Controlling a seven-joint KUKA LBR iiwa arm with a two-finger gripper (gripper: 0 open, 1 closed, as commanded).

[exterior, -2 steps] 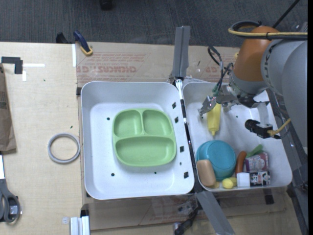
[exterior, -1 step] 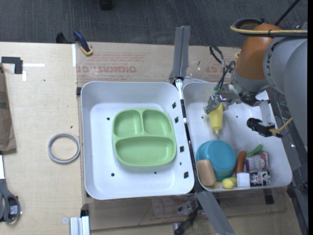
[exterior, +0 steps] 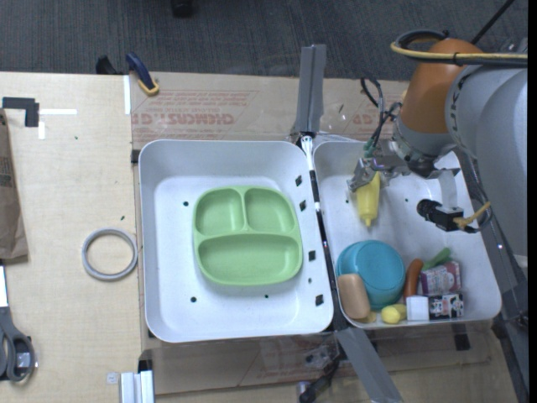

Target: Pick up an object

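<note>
Right bin (exterior: 482,263): we see the gripper (exterior: 367,177) with fingers closed on a yellow banana (exterior: 368,200). Left bin (exterior: 159,250): a green divided plate (exterior: 247,235).

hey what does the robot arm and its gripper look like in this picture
The arm is thick, rounded and light grey, with a glossy orange band above the wrist. A yellowish cable loops over the orange part, and thin dark wires run down beside it. The gripper is small, metallic grey, with dark fittings.

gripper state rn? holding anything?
Gripper: shut on the yellow banana, which hangs from its fingers above the right bin.
</note>
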